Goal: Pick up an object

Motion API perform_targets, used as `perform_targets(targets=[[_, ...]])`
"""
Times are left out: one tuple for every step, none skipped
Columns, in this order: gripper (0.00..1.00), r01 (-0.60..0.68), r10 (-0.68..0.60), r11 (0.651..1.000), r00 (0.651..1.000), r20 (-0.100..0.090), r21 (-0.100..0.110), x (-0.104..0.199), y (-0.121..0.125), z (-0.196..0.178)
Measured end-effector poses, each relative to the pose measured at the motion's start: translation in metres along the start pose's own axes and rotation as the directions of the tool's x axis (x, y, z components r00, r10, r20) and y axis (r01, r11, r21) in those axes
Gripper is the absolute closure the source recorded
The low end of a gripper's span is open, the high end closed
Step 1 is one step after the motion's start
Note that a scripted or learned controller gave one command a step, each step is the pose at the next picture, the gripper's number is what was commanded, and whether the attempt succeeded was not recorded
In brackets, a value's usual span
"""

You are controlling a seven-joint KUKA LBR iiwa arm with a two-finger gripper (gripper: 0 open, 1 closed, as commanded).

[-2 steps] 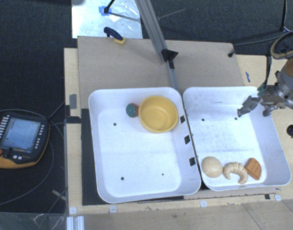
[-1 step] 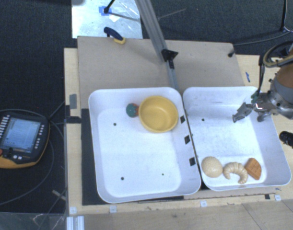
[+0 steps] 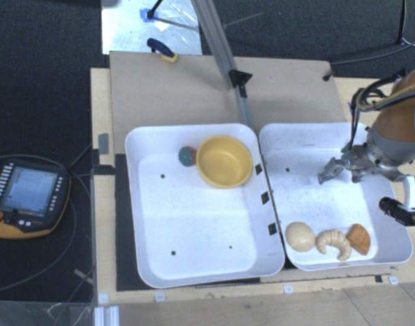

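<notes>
Camera view: gripper (image 3: 337, 169) is seen above the bare floor of the right bin (image 3: 309, 148), toward that bin's far right side; whether it is spread or pressed together cannot be told, and nothing is seen pinched. Three items are ranged along the right bin's near edge: a round bun (image 3: 300, 236), a croissant (image 3: 335, 243) and a brown wedge (image 3: 358, 239). The croissant is judged the likely target. Its long axis is laid roughly along the near edge, both tips curling toward that edge. A centred descent is advised, closing across the short width, clear of both neighbours.
</notes>
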State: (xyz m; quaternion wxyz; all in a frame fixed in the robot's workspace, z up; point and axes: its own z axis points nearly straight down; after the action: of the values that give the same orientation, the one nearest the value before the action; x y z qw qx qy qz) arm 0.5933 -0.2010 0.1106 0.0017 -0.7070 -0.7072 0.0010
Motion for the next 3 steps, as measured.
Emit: perform_targets(targets=[[1.00, 0.000, 0.000, 1.000, 1.000, 0.002, -0.006, -0.001, 0.002, -0.014], [1.00, 0.001, -0.001, 1.000, 1.000, 0.002, -0.010, 0.005, -0.003, -0.073], [1.00, 0.000, 0.000, 1.000, 1.000, 0.002, -0.009, 0.003, -0.009, -0.119]])
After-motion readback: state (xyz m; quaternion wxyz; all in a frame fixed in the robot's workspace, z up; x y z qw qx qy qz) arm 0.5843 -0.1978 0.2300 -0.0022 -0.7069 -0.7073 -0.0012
